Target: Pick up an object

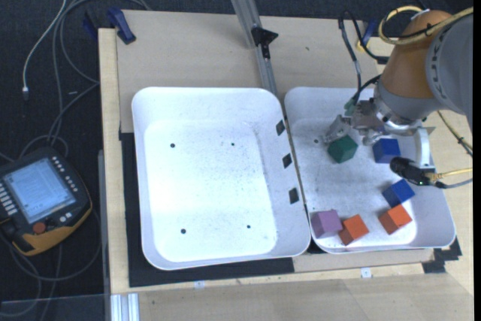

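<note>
You are early in the pick, as far as I can judge: nothing has been lifted, and every block rests on the floor of the right bin (pixel 301 113). The gripper (pixel 353 128) sits low over that bin's upper middle. Whether it is spread or closed you cannot tell from this angle, because the wrist hardware hides its tips.

The green block (pixel 343 149) lies just below and slightly left of the gripper, touching it or nearly so; it looks like the target, but nothing shows it clamped. Treat the grasp as not yet made. What is left is to close on it, if that is the chosen thing, and raise it clear.

A blue block (pixel 386 149) sits just right of the gripper, under the wrist. Further toward the bin's near edge from the gripper lie a second blue block (pixel 398 192), an orange block (pixel 394 219), another orange block (pixel 353 228) and a purple block (pixel 326 222), all well apart from it.

The arm (pixel 421 68) comes in from the right, its orange band above the wrist, bent downward so the tool points at the bin floor. The left bin (pixel 150 109) lies well off to the gripper's left.
</note>
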`<act>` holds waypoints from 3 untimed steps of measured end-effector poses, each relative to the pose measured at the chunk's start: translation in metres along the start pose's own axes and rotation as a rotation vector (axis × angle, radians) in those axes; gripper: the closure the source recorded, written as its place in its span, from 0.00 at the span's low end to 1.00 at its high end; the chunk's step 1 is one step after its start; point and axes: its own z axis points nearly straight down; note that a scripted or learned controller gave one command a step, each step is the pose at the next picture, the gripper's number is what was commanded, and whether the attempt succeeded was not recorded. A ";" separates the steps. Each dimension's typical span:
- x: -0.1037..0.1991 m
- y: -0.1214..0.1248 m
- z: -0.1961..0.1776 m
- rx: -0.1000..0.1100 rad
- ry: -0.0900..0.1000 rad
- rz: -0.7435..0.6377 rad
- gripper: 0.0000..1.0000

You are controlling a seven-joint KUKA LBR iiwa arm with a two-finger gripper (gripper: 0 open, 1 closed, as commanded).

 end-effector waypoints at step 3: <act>0.119 -0.008 -0.097 0.011 0.013 -0.010 1.00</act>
